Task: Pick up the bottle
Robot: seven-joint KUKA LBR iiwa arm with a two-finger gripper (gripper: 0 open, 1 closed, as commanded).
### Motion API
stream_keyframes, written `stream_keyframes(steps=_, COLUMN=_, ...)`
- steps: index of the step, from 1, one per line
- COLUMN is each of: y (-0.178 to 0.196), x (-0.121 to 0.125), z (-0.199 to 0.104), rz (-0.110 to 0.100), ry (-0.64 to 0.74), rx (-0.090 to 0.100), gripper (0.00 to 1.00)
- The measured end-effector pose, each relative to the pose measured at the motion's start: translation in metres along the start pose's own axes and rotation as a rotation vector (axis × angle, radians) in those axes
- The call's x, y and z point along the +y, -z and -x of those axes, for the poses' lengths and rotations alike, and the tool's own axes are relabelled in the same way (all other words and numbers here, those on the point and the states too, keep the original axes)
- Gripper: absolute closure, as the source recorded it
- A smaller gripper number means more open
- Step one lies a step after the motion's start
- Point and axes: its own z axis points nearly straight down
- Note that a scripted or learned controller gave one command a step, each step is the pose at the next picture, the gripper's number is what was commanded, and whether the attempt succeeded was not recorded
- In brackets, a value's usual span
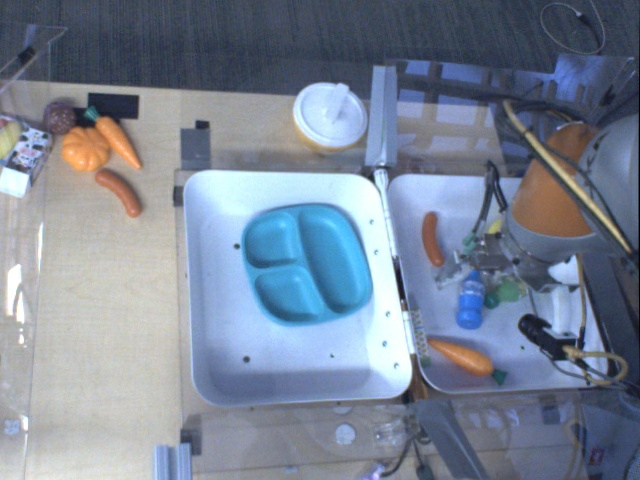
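The bottle is lying in the right bin, at six o'clock of the gripper; whether the jaws are gaping, I cannot tell. Probably light, slick plastic; gripping mid-body looks wisest.

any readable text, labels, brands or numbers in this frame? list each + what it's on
None can be read.
Small blue plastic bottle in the right white bin, beside the tool: no label text resolves.
Printed card or packet at the bench's far left edge: dark markings, too blurred to read.
Black rectangular tag on the bench top: no legible print.
White round lidded cup: plain.
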Motion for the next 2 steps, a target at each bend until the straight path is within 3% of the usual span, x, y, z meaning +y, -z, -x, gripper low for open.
stream_keyframes(steps=1, y=0.008, x=0.001, z=-0.001, rz=-0.001, ry=0.001, rx=0.001, gripper=1.00)
stream_keyframes(steps=2, y=0.164, x=0.020, z=-0.048, rz=0.000, ry=0.232, rx=-0.001, gripper=1.00)
